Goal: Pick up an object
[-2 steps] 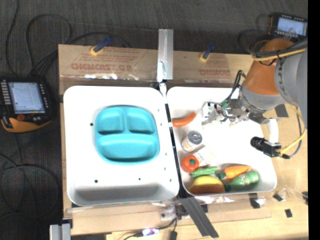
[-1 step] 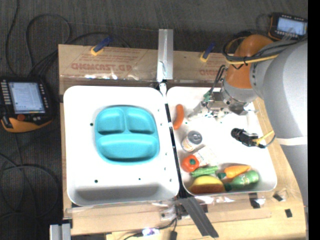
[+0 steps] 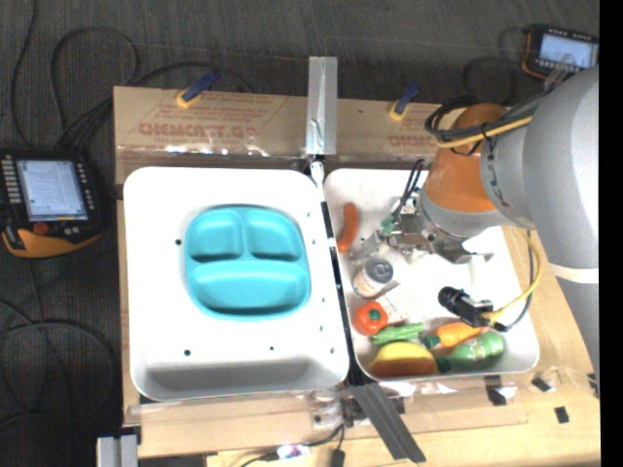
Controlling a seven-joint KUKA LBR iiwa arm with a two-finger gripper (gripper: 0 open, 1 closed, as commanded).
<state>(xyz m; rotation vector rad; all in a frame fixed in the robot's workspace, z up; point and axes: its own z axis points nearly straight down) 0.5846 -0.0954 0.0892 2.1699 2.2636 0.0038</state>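
Two white bins sit side by side on the counter (image 3: 569, 358). The left bin (image 3: 156, 261) holds a blue tray (image 3: 248, 261) with three parts. The right bin (image 3: 521, 290) holds the toys to pick from: an orange carrot (image 3: 348, 226) by the wall between the bins, a small round silver can (image 3: 374, 272) in the middle, a red tomato (image 3: 370, 317), and a heap of yellow, orange and green toy food (image 3: 438, 346) in the lower part of the frame.

The robot's hand (image 3: 402, 224) hangs low in the upper part of the right bin, between the carrot and the can. It is dark and small here, so I cannot tell how it stands or if it has anything.

Things could go wrong. The can is round and may roll away. The carrot lies against the wall, so there is little room to get around it. The hand could bump the wall. The heap is crowded, so one toy may push another.

Red letters run along the brown cardboard (image 3: 214, 129) at the top, too faint to read.
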